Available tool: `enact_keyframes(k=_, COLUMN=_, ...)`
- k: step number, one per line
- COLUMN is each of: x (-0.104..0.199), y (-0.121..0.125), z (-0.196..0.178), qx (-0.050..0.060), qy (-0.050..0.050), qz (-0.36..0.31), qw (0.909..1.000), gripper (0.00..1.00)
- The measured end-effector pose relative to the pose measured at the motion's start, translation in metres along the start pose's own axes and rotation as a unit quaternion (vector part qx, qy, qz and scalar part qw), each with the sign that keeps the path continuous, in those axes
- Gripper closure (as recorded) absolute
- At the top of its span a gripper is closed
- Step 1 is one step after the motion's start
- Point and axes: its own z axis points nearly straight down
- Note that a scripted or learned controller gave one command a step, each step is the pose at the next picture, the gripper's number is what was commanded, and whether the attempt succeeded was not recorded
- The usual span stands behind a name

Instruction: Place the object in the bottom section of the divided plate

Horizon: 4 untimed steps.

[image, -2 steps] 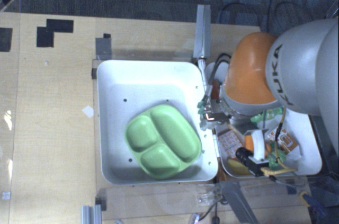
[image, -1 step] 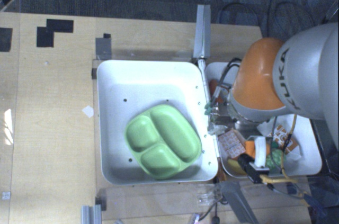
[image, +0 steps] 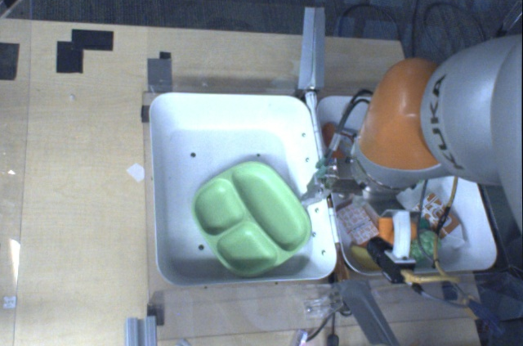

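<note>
While the grey arm with its orange band hangs over the right white bin, its gripper's state cannot be told, the cluttered small objects lie right of the green 3-section plastic plate, apparently awaiting pickup.

2 shallow white bins: left bin, right bin. 1 green divided plate with 3 sections, in the left bin. 1 grey arm with 1 orange band. Several small items heaped in the right bin, too jumbled to count. 3 black patches on the bench's far left.
</note>
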Motion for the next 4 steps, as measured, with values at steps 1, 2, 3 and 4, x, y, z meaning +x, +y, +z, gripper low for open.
enact_keyframes(k=1, x=0.001, y=0.002, z=-0.011, qx=-0.002, qy=0.001, qz=-0.001, qw=1.0, gripper=1.0)
enact_keyframes(k=2, x=0.069, y=-0.001, z=0.0, qx=0.0, qy=0.0, qz=-0.039, qw=0.9992, gripper=1.0)
enact_keyframes(k=3, x=0.119, y=-0.005, z=0.006, qx=0.0, qy=0.0, qz=-0.001, qw=1.0, gripper=1.0)
enact_keyframes(k=4, x=0.119, y=-0.005, z=0.006, qx=0.001, qy=0.0, qz=0.0, qw=1.0, gripper=0.0)
